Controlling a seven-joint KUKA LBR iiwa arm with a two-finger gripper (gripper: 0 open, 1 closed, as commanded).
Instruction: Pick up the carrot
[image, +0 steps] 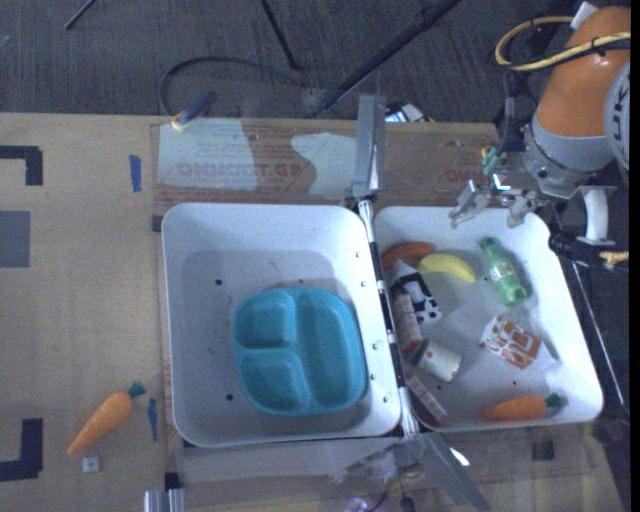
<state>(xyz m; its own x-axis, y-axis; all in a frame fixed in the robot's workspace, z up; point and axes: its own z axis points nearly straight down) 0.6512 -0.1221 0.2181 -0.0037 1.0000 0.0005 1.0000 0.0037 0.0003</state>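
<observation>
An orange carrot (518, 407) with a green top lies along the front wall of the right bin (575, 330). A second carrot (100, 420) lies on the bench outside the left bin, at the front left. My gripper (493, 203) hangs over the back edge of the right bin, far behind the carrot in that bin. Its fingers (466, 207) are spread open with nothing between them.
The right bin also holds a banana (447, 266), a green bottle (502, 270), a reddish sausage (407, 252), a black-and-white carton (420, 297), an orange-patterned carton (510, 340) and a white can (440, 360). A blue divided tray (298, 350) sits in the left bin (200, 250).
</observation>
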